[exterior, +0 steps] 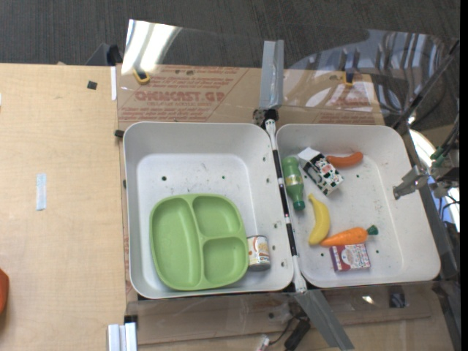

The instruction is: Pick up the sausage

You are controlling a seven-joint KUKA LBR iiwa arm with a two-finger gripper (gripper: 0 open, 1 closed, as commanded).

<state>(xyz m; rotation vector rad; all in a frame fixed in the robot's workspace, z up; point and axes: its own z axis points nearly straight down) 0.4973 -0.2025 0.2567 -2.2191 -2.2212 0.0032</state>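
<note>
Gripper (409, 183) at right rim of right bin (409, 269), clear of contents; open or closed state indeterminable. Sausage (344, 159) untouched at far side of that bin, just beside black-and-white carton (322, 171). Approach, grasp and lift all outstanding.

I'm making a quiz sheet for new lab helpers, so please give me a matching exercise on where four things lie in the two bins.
Things:
1. sausage
2. green plate
3. banana
4. small can

Places:
A. left bin, beside the plate's right edge
B. right bin, far side
C. left bin, near side
D. right bin, middle, above the carrot

Pairs: 1-B, 2-C, 3-D, 4-A
</note>
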